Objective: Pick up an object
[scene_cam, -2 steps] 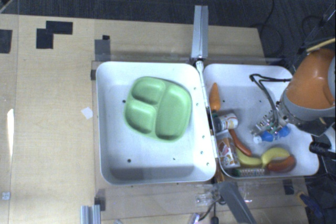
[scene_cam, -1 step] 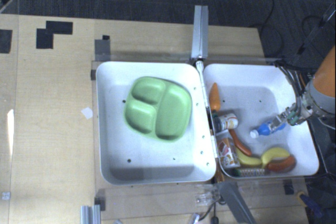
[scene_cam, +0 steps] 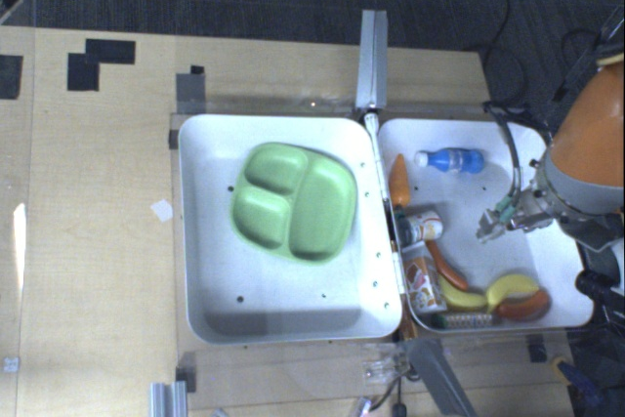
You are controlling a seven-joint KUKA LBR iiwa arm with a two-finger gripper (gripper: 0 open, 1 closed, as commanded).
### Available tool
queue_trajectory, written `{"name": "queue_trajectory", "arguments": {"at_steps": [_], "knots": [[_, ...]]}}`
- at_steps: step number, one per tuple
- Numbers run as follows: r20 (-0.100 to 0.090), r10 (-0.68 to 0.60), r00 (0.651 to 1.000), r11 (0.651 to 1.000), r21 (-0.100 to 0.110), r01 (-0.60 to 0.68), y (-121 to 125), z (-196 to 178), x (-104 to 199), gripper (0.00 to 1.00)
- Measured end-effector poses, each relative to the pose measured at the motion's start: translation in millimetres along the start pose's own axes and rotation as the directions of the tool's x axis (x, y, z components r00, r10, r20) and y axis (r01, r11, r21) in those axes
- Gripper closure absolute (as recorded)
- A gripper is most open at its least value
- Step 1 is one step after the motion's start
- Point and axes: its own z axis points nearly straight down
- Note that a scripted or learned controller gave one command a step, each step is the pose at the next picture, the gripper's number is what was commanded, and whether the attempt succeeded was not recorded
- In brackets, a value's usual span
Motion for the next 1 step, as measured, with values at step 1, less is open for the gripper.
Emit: {"name": "queue_trajectory", "arguments": {"at_steps": [1], "knots": [[0.002,-0.191,0.982,0.982,-0.001,0.191,16.4,-2.0,-36.1,1.00]]}}
